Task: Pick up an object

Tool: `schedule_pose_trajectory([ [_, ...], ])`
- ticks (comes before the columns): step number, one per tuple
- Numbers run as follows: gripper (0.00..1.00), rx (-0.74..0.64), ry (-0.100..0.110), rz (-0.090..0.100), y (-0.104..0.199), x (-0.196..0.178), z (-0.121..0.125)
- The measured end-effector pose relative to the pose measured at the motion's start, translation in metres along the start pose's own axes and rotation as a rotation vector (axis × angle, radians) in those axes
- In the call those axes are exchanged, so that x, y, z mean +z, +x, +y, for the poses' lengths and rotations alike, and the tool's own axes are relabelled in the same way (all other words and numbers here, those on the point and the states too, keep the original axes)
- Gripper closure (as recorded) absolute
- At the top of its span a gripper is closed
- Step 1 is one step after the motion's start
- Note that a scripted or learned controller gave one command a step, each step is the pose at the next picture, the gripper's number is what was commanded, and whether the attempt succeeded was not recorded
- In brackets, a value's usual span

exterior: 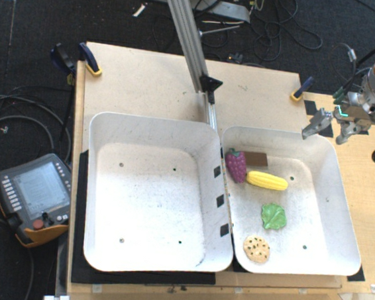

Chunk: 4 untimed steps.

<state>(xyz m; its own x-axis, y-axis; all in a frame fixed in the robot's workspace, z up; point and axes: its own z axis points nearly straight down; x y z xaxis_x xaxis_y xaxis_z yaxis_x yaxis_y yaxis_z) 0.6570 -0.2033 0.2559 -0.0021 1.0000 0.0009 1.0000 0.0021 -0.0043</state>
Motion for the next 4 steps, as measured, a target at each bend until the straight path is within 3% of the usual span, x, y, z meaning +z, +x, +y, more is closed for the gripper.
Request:
schedule_pose_trajectory([
  [1,0.00,-0.001,-0.002,-0.001,0.000,-0.002,0.000],
  [4,0.00,-0.001,0.000,-0.001,0.017,0.160,0.010],
])
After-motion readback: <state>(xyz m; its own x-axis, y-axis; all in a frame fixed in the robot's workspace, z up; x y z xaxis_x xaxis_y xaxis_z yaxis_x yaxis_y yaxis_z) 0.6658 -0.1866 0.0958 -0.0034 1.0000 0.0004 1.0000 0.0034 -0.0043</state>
